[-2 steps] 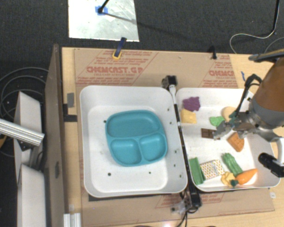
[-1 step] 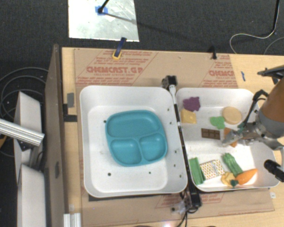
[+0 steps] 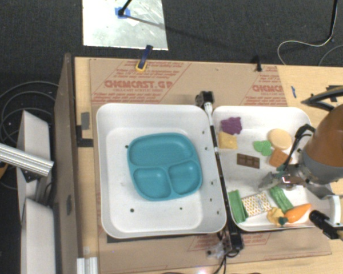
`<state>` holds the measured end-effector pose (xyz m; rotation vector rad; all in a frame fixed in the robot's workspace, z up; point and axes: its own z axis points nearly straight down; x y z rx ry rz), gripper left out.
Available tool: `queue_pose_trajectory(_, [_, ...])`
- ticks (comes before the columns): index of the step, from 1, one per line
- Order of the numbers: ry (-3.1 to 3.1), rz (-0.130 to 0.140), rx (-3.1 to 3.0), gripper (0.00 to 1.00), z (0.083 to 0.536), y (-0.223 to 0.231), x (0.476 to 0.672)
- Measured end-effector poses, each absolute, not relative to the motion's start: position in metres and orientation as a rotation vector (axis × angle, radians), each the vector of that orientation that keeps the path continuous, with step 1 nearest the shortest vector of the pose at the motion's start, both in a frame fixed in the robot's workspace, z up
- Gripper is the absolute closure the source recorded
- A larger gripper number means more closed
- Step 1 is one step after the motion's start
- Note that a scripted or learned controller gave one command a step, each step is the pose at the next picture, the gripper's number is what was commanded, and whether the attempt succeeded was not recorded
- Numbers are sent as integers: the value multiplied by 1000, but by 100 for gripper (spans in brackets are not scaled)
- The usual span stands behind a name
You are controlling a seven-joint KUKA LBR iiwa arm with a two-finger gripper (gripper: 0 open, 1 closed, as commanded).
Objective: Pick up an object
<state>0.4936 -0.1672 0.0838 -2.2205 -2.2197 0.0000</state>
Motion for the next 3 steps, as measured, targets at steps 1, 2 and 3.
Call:
queue_pose_trajectory(1, [-2227,-6,-2221,100,96,-168,497])
queue_pose_trajectory(2, [-2244,-16,-2214,100,215,-103,538])
queue_pose_trajectory(3, [-2236,-7,-2213,100,220,-50,578])
